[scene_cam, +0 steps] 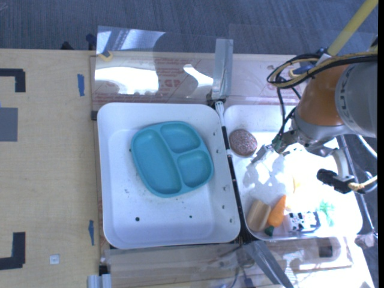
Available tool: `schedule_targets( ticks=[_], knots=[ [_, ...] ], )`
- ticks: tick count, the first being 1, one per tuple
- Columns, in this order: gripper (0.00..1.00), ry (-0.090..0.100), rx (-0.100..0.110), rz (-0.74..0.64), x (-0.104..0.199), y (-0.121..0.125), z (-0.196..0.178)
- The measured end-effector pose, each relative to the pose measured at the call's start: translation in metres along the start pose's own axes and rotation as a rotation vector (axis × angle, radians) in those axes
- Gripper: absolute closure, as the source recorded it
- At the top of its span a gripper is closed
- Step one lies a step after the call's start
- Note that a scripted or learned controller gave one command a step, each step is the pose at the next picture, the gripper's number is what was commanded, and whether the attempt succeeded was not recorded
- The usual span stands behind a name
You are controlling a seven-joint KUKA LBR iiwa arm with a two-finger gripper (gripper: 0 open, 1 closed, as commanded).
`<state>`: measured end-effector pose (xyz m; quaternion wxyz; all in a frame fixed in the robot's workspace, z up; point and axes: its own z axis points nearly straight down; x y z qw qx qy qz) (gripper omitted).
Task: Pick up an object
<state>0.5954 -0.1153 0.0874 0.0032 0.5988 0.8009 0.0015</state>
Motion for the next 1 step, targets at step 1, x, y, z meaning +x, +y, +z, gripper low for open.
schedule_targets(
  ticks=[1],
  knots=[
    [1.0,-0.004,-0.008,-0.001,-0.0003,0.0026,-0.0132]
  ],
)
